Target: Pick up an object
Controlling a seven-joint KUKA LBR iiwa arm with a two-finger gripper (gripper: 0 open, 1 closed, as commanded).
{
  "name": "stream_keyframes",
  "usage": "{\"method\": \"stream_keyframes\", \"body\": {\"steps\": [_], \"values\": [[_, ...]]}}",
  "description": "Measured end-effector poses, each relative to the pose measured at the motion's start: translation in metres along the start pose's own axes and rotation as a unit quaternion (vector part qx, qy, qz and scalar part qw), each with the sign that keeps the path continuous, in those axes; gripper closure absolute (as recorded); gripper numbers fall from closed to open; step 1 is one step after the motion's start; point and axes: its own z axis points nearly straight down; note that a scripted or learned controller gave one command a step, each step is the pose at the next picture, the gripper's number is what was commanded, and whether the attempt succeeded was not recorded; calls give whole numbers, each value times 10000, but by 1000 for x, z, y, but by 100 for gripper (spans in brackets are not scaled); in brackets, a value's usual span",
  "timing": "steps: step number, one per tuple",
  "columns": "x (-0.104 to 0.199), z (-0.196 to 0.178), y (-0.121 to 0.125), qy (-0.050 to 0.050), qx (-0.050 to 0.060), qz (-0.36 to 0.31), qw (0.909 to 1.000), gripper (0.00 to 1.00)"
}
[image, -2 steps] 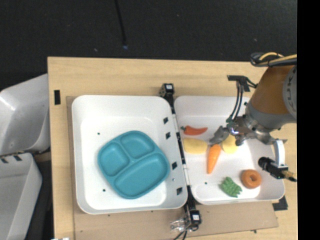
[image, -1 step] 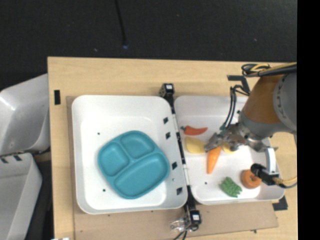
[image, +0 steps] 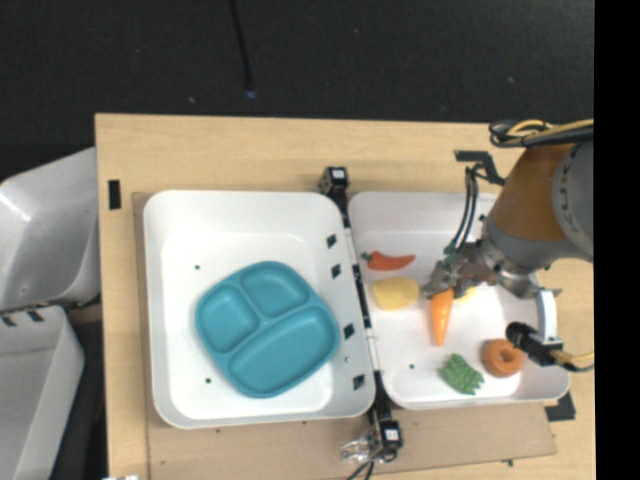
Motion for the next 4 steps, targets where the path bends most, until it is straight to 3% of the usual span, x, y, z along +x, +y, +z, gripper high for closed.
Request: {"method": "stream_keyframes", "body": {"steps": [2, 4], "values": [[-3, -98, 7, 1, -10, -50, 10000, 100], [97, -111, 27, 17, 14, -68, 10000, 100]]}}
